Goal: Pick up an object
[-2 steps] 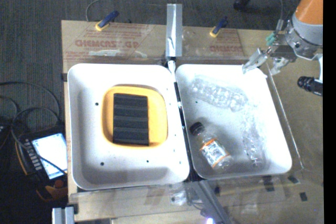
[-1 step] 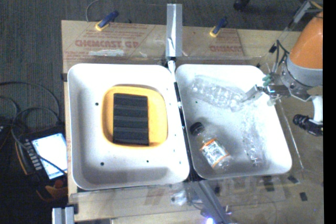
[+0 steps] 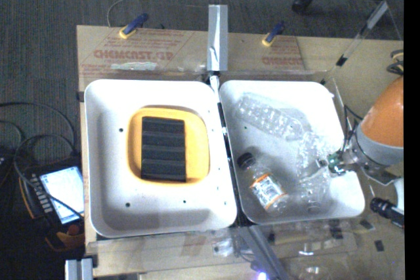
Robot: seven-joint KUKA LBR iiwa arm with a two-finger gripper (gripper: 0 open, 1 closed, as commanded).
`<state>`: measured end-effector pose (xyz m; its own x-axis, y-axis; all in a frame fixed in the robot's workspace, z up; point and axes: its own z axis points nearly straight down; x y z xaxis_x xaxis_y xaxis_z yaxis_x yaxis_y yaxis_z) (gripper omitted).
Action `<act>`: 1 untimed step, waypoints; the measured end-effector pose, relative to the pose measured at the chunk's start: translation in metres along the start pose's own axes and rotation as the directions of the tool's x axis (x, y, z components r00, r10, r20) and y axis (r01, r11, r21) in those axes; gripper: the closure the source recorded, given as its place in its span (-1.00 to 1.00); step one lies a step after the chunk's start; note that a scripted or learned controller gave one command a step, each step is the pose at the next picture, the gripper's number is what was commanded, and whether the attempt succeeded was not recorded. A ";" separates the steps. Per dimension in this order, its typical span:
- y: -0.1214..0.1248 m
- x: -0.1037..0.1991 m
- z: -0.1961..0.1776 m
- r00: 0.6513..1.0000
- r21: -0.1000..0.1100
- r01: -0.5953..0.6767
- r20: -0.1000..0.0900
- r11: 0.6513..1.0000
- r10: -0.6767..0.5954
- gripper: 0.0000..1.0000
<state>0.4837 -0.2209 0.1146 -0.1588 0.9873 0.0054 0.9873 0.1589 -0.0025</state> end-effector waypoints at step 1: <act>0.023 0.003 0.023 1.000 -0.010 -0.001 -0.006 1.000 0.000 -1.00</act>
<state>0.5054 -0.2146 0.0921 -0.1583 0.9873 0.0112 0.9874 0.1583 0.0075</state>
